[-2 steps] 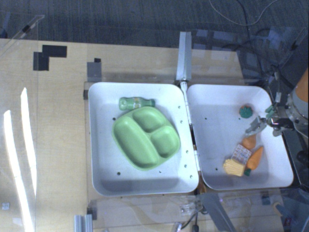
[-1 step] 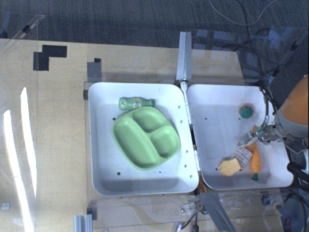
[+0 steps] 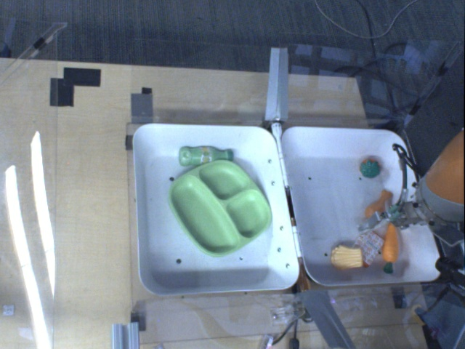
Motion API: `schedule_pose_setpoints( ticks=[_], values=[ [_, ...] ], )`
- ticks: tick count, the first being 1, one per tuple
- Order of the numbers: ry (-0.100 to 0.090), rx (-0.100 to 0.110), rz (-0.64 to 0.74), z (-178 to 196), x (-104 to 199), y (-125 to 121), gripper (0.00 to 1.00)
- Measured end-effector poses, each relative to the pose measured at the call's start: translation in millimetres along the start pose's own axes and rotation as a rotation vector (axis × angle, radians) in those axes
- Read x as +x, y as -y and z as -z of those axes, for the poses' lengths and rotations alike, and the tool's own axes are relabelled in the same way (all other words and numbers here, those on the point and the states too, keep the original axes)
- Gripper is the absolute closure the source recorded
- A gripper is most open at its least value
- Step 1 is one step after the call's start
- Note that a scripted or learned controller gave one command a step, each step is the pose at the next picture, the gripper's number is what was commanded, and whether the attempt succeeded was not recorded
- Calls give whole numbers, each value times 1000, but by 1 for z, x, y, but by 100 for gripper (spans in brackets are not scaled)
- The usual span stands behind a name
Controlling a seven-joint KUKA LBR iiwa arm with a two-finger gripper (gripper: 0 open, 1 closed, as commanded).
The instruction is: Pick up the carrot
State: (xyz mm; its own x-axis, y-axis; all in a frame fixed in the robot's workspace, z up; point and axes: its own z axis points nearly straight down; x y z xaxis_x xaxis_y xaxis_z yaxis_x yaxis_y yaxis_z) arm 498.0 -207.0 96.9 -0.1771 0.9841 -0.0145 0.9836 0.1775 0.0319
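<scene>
The carrot (image 3: 391, 243) is orange with a small green tip. It lies near the front right corner of the right bin (image 3: 327, 195), pointing toward the front edge. My gripper (image 3: 398, 213) hangs just above the carrot's upper end, at the bin's right side. The grey arm and its orange band (image 3: 449, 167) enter from the right edge. A second orange piece (image 3: 378, 203) lies just left of the gripper.
In the right bin, a teal ball (image 3: 370, 168) sits at the back right, and a yellow item (image 3: 347, 257) and a clear wrapper (image 3: 370, 243) lie beside the carrot. The left bin (image 3: 149, 217) holds a green divided plate (image 3: 220, 206) and a green bottle (image 3: 205, 155).
</scene>
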Motion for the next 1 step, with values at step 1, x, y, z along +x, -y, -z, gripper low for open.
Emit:
schedule_pose_setpoints(
  ticks=[1],
  values=[
    [-2, -3, 3, 11, 1, -3, 100]
  ],
)
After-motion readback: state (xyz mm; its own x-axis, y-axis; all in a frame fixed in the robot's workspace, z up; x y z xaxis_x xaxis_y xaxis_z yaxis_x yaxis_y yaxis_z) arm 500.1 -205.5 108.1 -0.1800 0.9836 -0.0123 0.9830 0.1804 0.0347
